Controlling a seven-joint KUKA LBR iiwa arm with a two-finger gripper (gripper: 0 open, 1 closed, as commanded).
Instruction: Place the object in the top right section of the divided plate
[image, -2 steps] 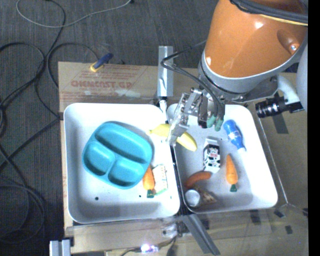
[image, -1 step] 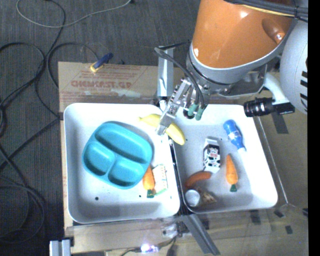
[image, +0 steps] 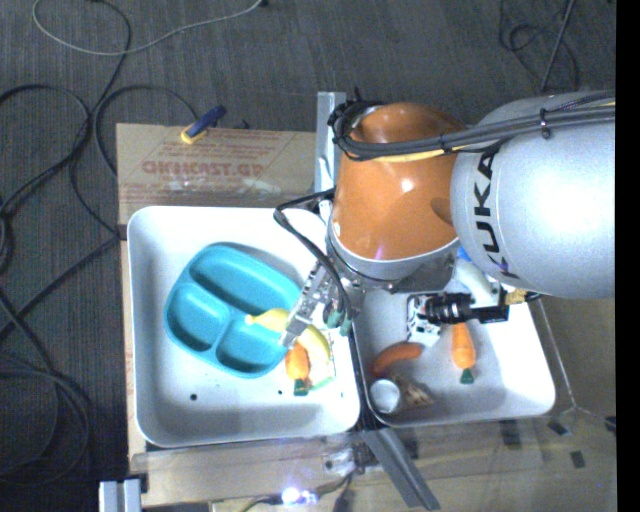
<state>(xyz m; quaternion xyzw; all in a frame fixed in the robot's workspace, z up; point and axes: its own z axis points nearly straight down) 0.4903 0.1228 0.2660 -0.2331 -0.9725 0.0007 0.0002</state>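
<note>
My end effector (image: 303, 322) hangs at the blue plate (image: 225, 305) edge, grip state unclear; carrot (image: 298, 362) beside; my arm (image: 540, 190) reads "KUKA"

Clutter outside the task, both bins and bench

Right bin (image: 540, 385), right of the jaws: carrot (image: 462, 350), reddish sausage-shaped piece (image: 399, 355), white cup (image: 386, 396), brownish item (image: 415, 394) touching the cup. Cardboard sheet (image: 215, 170) up-left of the jaws under the left bin (image: 150, 330), blue-yellow clip (image: 202, 123) at its top edge. Black cables (image: 60, 190) on dark floor, far left.
</note>
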